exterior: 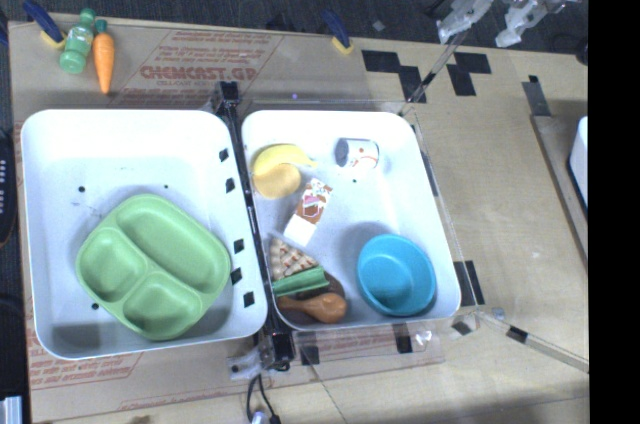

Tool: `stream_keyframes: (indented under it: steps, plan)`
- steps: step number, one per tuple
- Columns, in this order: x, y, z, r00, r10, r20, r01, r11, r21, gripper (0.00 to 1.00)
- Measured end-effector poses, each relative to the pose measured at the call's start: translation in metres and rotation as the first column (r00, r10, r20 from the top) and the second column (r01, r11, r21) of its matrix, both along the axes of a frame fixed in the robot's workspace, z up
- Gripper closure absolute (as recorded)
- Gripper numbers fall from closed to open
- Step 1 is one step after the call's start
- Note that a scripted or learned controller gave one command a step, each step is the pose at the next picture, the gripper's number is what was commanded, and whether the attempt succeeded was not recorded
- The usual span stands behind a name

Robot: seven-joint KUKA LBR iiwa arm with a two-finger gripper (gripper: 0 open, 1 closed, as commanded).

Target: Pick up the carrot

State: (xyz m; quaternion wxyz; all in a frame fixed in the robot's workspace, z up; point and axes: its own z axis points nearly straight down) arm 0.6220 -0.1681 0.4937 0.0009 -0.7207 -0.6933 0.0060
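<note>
Over the dark floor beyond the bench's far right corner I see my gripper hanging with its fingers apart, holding nothing. Below it sits the right bin with a blue bowl — then the left bin with a green tray. The carrot lies outside both bins on the cardboard at far left, beside a green bottle.

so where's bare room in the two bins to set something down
Left white bin: bare floor above the green divided plate. Right white bin: bare strip between the small can and the blue bowl. Its left side is crowded with toy food.
</note>
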Motion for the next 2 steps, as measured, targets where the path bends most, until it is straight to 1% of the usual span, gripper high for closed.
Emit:
stream_keyframes:
  steps: [1,2]
  plan:
    - [-0.016,-0.025,0.009,0.901,-0.434,0.008,0.434,0.901,0.001,0.00]
    - [-0.013,-0.031,-0.016,0.799,-0.602,-0.001,0.602,0.799,0.000,0.00]
